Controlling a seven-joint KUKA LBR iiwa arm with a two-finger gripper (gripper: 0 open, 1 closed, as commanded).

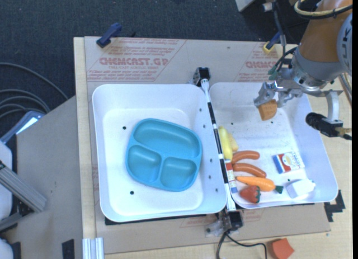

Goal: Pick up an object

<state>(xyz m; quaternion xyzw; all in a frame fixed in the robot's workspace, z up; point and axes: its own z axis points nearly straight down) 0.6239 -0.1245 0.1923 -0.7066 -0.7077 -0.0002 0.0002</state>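
My gripper point(268, 102) hangs over the far part of the right bin point(313, 140), shut on a small tan bread-like piece point(269, 111) that is lifted off the bin floor. Lower in the same bin lie a yellow banana point(226, 141), two reddish sausages point(247, 156), an orange carrot point(256, 182), a red strawberry point(250, 194), a small red, white and blue carton point(288, 162) and a white block point(300, 187).
The left bin point(109, 140) holds a blue three-compartment plate point(163, 154). A black divider rail point(215, 135) runs between the bins. Blue clamps sit at the back of the board, and cables lie at the far left.
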